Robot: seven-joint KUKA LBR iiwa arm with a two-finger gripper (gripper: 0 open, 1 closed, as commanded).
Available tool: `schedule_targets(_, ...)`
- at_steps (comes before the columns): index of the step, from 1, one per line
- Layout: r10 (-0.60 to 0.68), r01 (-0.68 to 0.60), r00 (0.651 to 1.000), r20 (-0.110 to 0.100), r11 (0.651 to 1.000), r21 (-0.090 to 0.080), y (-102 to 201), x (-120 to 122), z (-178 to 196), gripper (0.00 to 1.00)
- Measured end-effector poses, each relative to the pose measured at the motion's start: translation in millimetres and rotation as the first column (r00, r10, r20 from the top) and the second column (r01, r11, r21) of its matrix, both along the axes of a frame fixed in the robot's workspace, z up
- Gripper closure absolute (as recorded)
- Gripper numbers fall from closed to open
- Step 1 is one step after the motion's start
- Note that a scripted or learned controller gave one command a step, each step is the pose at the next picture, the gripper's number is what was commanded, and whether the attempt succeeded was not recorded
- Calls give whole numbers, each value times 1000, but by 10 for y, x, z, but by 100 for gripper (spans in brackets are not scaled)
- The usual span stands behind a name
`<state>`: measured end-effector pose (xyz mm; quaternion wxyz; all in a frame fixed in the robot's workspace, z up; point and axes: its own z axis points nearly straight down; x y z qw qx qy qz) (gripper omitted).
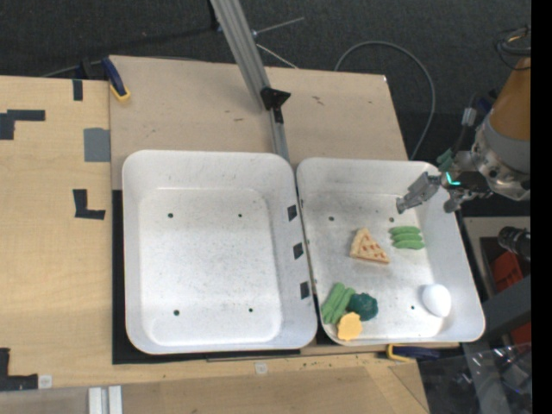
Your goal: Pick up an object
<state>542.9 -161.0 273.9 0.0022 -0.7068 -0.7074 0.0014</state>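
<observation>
Two shallow white bins sit side by side on the table (198, 115). The left bin (142, 231) has only dark specks on its floor. The right bin (345, 184) holds five loose things, all in its near and right-hand part.

Counted out: one tan wedge with a reddish grid on top (369, 247), one small bunch of green pods (406, 237), one larger bunch of green pods (337, 303), one dark teal lump (365, 305), one yellow piece (349, 326) and one white egg-shaped ball (435, 300). That makes six if the teal lump and the yellow piece are taken as separate things; they touch one another and the larger pods, so the pile reads as a cluster at the bin's near edge.

The wedge lies flat near the middle of the right bin, its narrow tip pointing toward the far wall and its wide edge toward the near-right. The small pods lie just beside it on the right, long axis running left to right. The larger pods slant from near-left up to far-right. The ball rests alone by the near-right corner.

The tool (433, 193) hangs over the far-right part of the right bin, beyond the small pods, its two fingers spread apart with nothing between them.
</observation>
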Motion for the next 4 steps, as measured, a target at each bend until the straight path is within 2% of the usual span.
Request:
schedule_targets(1, 1, -1, 1000, 4, 1000, -1, 1, 7, 22, 0)
schedule_targets(2, 0, 0, 1000, -2, 1000, 0, 63, 3, -609, 0)
schedule_targets(3, 0, 0, 1000, -1, 1000, -1, 46, 50, -1069, 0)
schedule_targets(4, -1, 1, 1000, -3, 1000, 0, 34, -56, -1558, 0)
